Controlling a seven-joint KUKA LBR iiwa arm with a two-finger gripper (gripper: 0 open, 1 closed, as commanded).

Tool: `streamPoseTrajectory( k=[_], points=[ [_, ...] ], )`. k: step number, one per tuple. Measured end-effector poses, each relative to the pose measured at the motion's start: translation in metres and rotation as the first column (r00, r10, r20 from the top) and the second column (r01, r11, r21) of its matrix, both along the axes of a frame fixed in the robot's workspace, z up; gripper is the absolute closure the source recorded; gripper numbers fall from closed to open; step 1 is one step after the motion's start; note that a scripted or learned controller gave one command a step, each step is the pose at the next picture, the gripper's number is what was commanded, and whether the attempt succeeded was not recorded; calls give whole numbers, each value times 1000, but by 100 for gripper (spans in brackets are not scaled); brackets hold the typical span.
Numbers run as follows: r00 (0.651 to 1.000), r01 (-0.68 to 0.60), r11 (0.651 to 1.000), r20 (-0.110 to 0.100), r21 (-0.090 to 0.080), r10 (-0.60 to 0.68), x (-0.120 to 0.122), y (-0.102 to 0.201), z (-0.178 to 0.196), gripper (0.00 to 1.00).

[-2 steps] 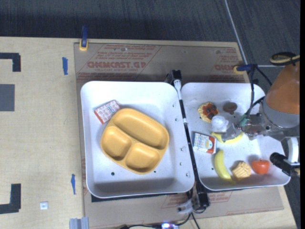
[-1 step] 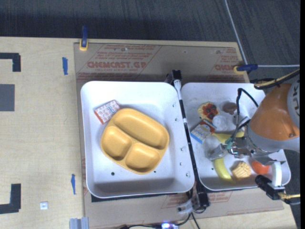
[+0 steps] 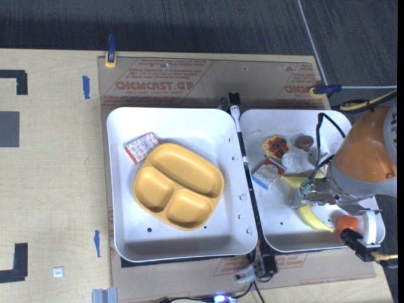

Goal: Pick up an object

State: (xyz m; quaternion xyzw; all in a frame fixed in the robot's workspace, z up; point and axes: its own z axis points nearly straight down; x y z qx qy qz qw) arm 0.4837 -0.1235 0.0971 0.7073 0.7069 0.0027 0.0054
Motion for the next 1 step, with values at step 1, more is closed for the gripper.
streamPoseTrajectory(
  k=[1],
  points=[
    [1000,-2,1000,-10,5,2,-3,86,88,100]
  ],
)
